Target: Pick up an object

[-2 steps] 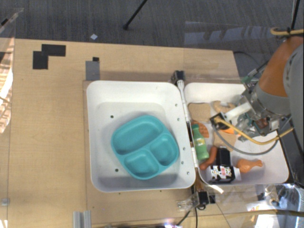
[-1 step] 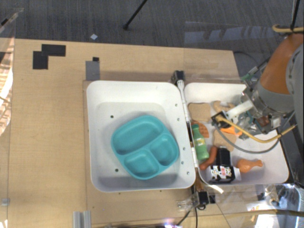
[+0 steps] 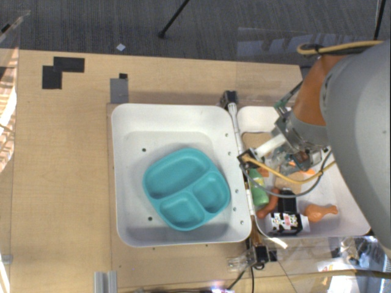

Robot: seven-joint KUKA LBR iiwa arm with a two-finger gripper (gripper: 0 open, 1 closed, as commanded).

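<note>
Well left of the gripper (image 3: pixel 286 217), a teal divided plate (image 3: pixel 186 188) lies in the left bin (image 3: pixel 131 124). The gripper hangs low in the right bin (image 3: pixel 256 118). A green object (image 3: pixel 259 194) lies just left of it, an orange toy (image 3: pixel 320 211) just right.

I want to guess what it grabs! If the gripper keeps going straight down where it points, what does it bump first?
Probably the green toy in the right bin, just below the gripper. Depth is hard to judge, so the orange pieces beside it could come first.
</note>
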